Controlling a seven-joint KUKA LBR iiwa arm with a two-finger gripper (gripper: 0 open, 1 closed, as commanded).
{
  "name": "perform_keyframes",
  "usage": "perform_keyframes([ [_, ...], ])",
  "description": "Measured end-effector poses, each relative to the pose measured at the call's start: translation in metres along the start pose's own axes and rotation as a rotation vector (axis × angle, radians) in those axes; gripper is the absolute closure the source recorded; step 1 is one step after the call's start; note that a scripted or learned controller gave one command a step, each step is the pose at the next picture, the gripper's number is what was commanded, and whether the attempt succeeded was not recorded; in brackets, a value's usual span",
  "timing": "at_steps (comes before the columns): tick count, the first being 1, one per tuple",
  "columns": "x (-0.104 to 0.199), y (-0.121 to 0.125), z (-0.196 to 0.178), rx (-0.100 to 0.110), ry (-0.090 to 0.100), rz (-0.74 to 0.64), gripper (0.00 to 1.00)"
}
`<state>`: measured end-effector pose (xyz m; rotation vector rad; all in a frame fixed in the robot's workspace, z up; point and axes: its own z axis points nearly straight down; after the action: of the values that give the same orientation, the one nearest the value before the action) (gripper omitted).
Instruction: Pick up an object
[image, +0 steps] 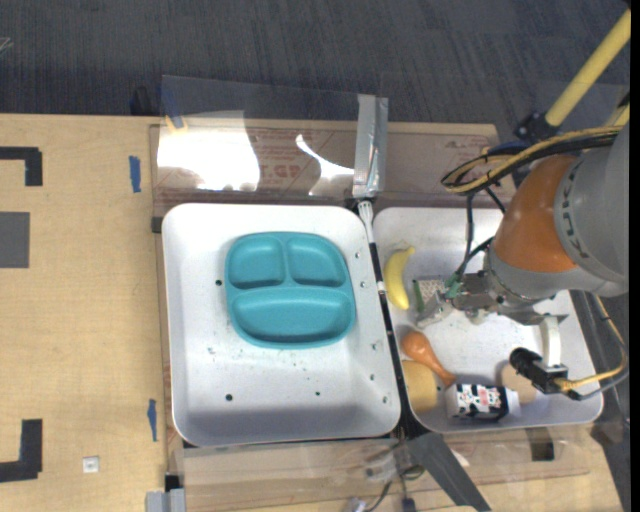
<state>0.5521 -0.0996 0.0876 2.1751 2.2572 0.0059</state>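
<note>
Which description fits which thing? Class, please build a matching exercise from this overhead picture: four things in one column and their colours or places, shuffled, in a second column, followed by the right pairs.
Things:
1. divided plate
2. banana
3. small bottle
4. gripper

Descriptions:
A. white with black patches, lying on its side near the right bin's front edge
B. teal, in the left bin
C. over the right bin, just right of the banana
D. yellow, by the right bin's left wall

Pairs: 1-B, 2-D, 3-A, 4-C
</note>
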Motion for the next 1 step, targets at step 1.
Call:
perform_keyframes([
  [1, -0.0052, 0.0717, 0.0017, 0.003, 0.001, 0.040, 0.00],
])
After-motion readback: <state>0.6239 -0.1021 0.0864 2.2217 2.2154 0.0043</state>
